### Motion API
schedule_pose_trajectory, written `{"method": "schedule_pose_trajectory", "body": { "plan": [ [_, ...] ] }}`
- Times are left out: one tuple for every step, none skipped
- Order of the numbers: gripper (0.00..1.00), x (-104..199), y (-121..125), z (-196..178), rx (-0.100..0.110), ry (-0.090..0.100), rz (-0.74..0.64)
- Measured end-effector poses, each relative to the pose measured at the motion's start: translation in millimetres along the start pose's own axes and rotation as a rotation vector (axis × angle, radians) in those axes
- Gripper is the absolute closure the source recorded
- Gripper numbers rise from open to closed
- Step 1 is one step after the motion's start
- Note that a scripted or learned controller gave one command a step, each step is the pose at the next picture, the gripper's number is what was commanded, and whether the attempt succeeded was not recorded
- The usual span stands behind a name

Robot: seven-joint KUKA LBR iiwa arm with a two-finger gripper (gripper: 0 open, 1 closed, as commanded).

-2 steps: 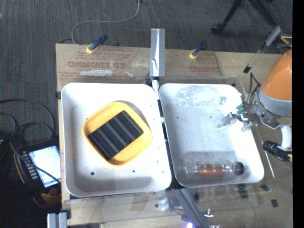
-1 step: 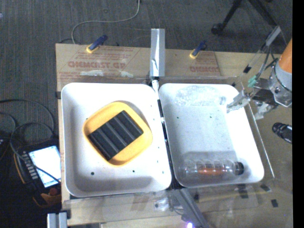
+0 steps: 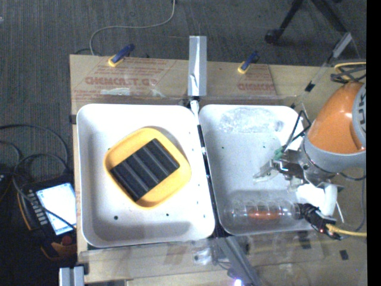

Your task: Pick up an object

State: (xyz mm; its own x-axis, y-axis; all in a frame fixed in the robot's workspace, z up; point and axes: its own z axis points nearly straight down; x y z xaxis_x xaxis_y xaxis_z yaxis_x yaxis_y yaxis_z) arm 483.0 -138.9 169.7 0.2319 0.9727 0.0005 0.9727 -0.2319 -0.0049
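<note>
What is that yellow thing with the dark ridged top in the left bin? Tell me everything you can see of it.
The yellow object is a flat, rounded-square piece, like a shallow dish or lid, that looks like plastic. Its yellow rim frames a black panel crossed by parallel ridges. It lies flat, turned at an angle to the bin's sides, near the middle of the left bin, resting on the white floor. Nothing else touches it; the gripper is over the right bin, well away from it.

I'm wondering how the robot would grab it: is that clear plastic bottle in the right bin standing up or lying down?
Lying down. The clear plastic bottle rests on its side along the near wall of the right white bin.
</note>
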Motion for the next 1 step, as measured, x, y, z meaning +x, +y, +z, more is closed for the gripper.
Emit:
{"method": "schedule_pose_trajectory", "body": {
  "plan": [
    [0.0,-53.6,59.0,-74.1,-0.004,-0.003,0.44]
  ]
}}
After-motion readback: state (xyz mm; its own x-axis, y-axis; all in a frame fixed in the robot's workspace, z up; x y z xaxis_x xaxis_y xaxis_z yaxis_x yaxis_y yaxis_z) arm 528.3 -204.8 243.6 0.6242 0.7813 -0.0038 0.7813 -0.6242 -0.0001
